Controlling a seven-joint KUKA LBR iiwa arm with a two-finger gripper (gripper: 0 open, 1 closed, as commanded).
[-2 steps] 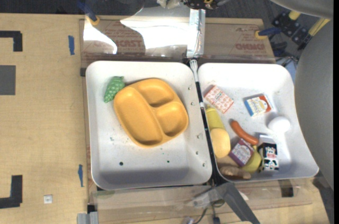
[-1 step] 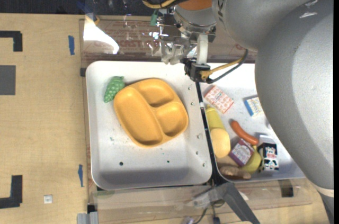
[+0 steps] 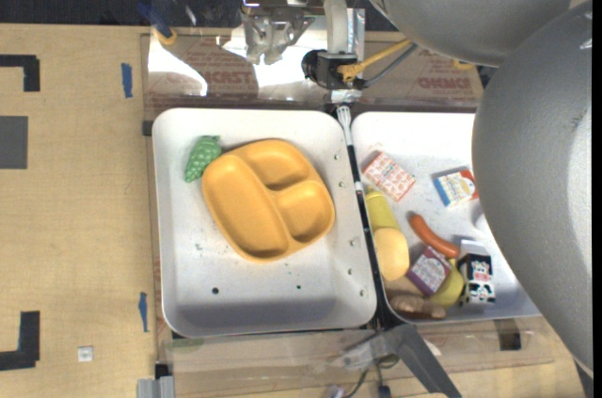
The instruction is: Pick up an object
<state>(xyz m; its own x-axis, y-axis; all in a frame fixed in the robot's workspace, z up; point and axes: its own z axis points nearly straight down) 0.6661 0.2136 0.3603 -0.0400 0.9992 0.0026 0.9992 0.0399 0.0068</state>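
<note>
My gripper (image 3: 270, 37) hangs high over the back edge of the left bin (image 3: 179, 227), with nothing visibly held below it. In that bin lie a yellow divided plate (image 3: 268, 199) and a green bumpy toy (image 3: 200, 157) at the plate's upper left. The right bin (image 3: 414, 135) holds a pink-and-white carton (image 3: 388, 175), a small blue-and-white box (image 3: 455, 187), a yellow-green piece (image 3: 381, 211), a yellow lemon-like toy (image 3: 390, 253), an orange sausage shape (image 3: 433, 234), a purple box (image 3: 429, 273) and a black-and-white box (image 3: 478, 278).
The grey arm (image 3: 527, 104) covers the right bin's right side and the top right of the view. A shiny panel (image 3: 207, 67) runs behind both bins. The wooden bench (image 3: 71, 199) lies to the left. A rail (image 3: 356, 189) divides the bins.
</note>
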